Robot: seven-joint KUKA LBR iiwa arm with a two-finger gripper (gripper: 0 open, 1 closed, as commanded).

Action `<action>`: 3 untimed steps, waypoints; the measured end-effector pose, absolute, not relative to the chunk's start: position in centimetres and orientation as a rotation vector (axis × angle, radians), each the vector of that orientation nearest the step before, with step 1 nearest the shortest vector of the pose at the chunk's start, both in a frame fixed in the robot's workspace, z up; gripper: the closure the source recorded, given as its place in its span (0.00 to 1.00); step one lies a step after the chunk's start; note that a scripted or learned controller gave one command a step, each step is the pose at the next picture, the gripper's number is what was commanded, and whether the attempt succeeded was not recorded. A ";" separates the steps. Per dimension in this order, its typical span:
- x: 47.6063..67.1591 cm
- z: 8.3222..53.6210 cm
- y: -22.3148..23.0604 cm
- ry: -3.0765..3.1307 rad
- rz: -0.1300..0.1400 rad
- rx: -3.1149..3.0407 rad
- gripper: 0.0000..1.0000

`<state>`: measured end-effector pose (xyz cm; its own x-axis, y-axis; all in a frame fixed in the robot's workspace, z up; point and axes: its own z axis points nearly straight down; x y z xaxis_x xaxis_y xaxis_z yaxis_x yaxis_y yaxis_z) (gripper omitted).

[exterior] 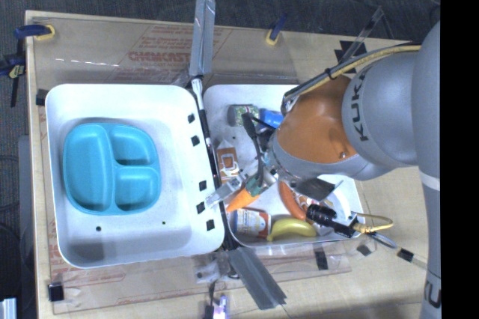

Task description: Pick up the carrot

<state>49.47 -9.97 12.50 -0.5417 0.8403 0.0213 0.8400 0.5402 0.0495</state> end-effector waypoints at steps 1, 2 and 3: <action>49.5 12.5 -10.0 2.760 0.086 1.488 0.00; 49.5 12.5 -10.0 2.764 0.085 1.477 0.00; 49.5 12.5 -10.0 2.764 0.085 1.477 0.00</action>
